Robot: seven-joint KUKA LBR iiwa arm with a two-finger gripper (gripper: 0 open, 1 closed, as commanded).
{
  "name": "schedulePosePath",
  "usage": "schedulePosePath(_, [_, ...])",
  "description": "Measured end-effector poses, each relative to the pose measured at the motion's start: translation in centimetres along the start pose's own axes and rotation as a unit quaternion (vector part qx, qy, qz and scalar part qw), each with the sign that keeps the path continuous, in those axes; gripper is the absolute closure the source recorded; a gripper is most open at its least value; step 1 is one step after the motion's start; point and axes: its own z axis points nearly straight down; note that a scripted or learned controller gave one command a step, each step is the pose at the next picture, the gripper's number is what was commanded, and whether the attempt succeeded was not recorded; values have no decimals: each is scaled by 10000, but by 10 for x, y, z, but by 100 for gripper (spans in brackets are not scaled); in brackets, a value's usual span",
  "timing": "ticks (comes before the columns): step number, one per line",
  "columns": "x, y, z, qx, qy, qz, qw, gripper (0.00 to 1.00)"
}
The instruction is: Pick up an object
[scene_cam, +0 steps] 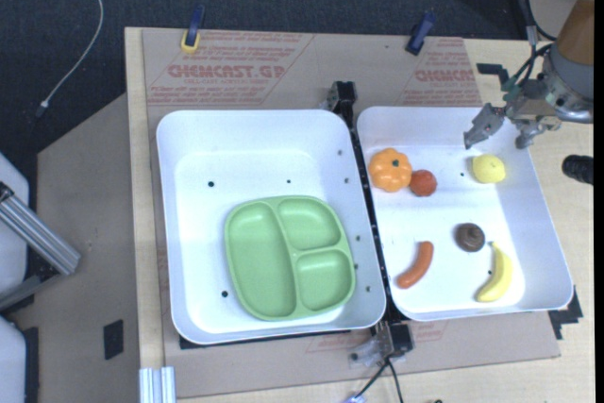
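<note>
The gripper [501,133] is spread and empty, poised above the lemon [488,169] in the right bin [552,231]. The fingers should be centred over the lemon, lowered straight down astride it, and closed only once its widest part is bracketed.

**Toy foods loose in the right bin**

A yellow lemon [488,169] lies just below the gripper [502,131]. Farther left sit an orange pumpkin [390,170] touching a red tomato [423,183]. Well below: brown doughnut [469,237], yellow banana [497,276], orange-red sausage [415,264].
</note>
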Motion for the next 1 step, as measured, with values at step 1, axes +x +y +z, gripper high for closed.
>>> schedulePosePath(1, [0,3,-8,-68,-15,-16,10000,0])
